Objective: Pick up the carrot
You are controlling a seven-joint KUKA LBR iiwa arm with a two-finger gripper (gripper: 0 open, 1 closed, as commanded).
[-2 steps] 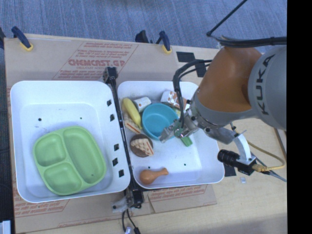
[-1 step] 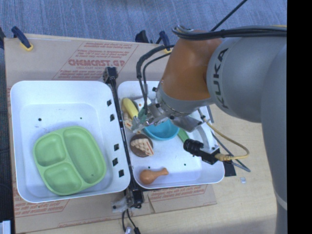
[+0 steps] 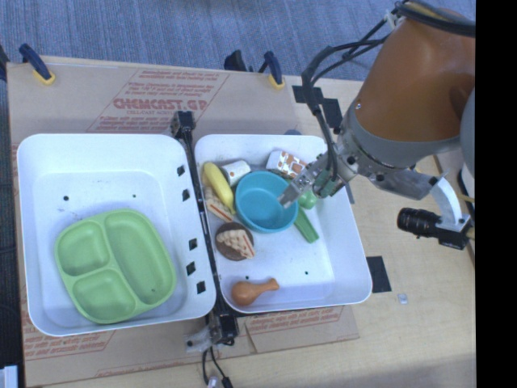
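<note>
An orange, tapering piece (image 3: 254, 291) that looks like the carrot lies near the front edge of the right bin (image 3: 343, 253), with one thick rounded end and one thin end. My gripper (image 3: 297, 192) hangs well behind it, over the right rim of a blue bowl (image 3: 262, 203) and just above a green stick-shaped toy (image 3: 307, 226). Nothing orange shows at the gripper. The arm's grey wrist and orange band (image 3: 412, 79) cover the bin's back right corner.
The right bin also holds a yellow banana (image 3: 216, 183), a small white cup (image 3: 237, 170), a printed can (image 3: 284, 163), a striped flat piece (image 3: 219, 210) and a round brown pastry (image 3: 234, 242). A green divided plate (image 3: 113, 265) lies in the left bin (image 3: 48, 168).
</note>
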